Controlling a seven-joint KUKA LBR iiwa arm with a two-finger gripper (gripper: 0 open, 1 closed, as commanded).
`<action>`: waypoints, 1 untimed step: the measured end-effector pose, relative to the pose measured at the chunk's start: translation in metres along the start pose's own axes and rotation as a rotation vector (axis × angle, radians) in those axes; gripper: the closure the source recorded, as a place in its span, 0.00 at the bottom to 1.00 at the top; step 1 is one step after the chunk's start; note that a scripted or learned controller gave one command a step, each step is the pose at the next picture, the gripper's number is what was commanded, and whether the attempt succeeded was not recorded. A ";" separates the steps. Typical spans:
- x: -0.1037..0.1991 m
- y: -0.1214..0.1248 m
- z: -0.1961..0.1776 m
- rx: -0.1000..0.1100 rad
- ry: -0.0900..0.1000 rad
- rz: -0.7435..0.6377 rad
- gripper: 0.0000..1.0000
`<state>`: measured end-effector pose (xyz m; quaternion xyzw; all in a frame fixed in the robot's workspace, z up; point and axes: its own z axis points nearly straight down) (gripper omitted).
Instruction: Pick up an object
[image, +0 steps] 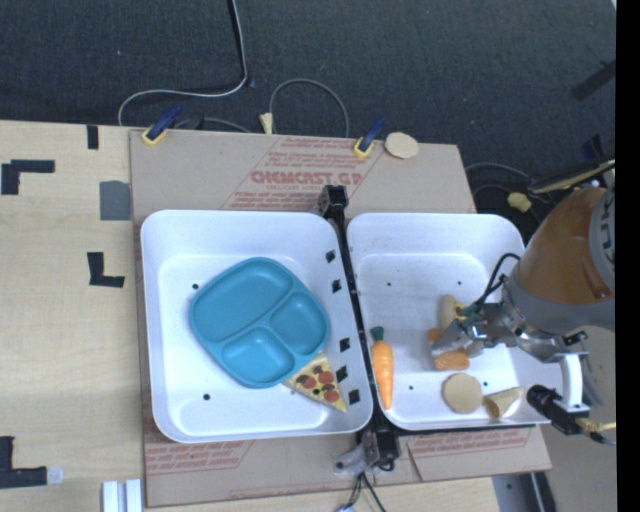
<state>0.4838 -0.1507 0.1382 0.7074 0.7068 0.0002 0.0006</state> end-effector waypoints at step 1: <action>0.096 0.001 -0.049 -0.001 0.003 -0.012 1.00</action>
